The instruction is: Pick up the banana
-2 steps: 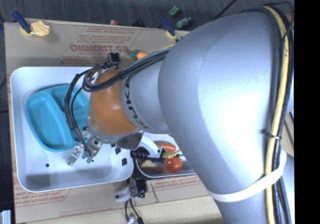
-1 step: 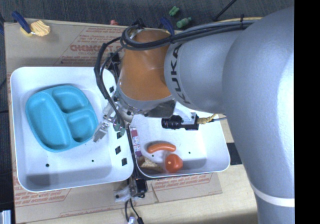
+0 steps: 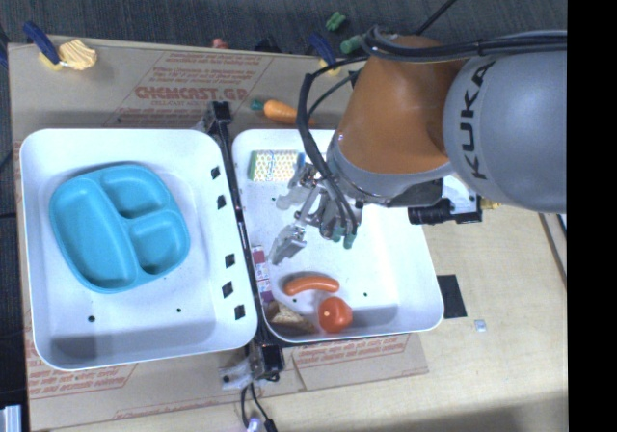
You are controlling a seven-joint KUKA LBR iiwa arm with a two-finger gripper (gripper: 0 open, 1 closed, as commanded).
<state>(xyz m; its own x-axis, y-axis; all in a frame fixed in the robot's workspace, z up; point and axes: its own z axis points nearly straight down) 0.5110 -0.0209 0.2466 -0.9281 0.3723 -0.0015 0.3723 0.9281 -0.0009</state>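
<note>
My gripper (image 3: pixel 316 237) hangs over the middle of the right bin (image 3: pixel 416 278), its fingers (image 3: pixel 287 247) spread open with nothing between them. Just in front of it lie an orange-red sausage-shaped piece (image 3: pixel 309 283), a red tomato-like ball (image 3: pixel 335 313) and a brown lump (image 3: pixel 289 317) by the bin's front wall. The arm's orange band and grey body cover the back right part of this bin, hiding whatever lies there. No yellow banana shape can be made out among the items I see.
The left bin (image 3: pixel 39 228) holds a blue compartment tray (image 3: pixel 118 225). A green-and-yellow speckled pad (image 3: pixel 273 166) lies at the right bin's back left. Outside the bins, an orange carrot-like piece (image 3: pixel 280 112) and a yellow clamp (image 3: pixel 75 56) rest on the cardboard.
</note>
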